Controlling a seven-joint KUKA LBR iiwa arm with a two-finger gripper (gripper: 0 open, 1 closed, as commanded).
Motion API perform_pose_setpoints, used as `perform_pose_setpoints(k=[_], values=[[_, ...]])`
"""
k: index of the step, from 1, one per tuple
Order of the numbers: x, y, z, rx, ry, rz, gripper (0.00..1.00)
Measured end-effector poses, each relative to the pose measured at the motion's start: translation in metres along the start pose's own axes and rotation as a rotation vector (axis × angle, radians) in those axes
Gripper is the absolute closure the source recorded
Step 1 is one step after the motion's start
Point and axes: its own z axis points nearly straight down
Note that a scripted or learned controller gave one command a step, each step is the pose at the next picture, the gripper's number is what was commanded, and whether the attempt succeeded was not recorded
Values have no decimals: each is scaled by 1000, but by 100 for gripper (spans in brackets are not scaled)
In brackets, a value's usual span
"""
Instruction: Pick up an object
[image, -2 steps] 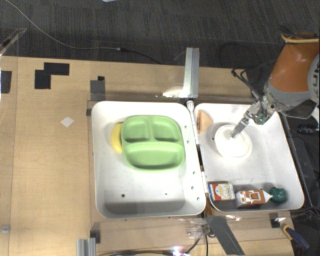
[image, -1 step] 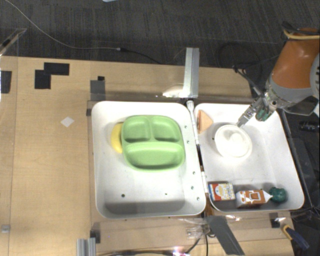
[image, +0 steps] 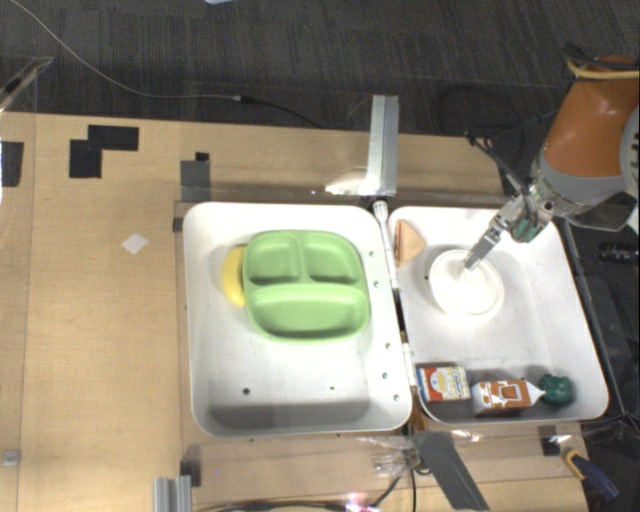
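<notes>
The gripper (image: 470, 260) hung in the right of the frame, its tip over a round white plate (image: 465, 283) in the right bin (image: 580, 330); whether it was clenched could not be told. That bin also held one tan wedge (image: 408, 240), one small carton (image: 443, 383), one brown carton (image: 505, 396) and one green ball (image: 557, 389) along its lower edge. The left bin (image: 290, 390) held one green divided tray (image: 304, 284) over one yellow object (image: 232, 277).

Left bin (image: 210, 390): the green divided tray (image: 304, 282) fills its upper middle, leaving the lower part free. Right bin (image: 585, 330): white plate (image: 466, 284) upper centre, cartons (image: 443, 383) and green ball (image: 557, 389) crowd the lower edge; the strip between is passable.
</notes>
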Motion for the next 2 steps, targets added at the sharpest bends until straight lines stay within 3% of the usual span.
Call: perform_pose_setpoints(k=[1, 2], values=[[20, 1, 100, 8, 7, 491, 0], [20, 1, 100, 9, 7, 491, 0]])
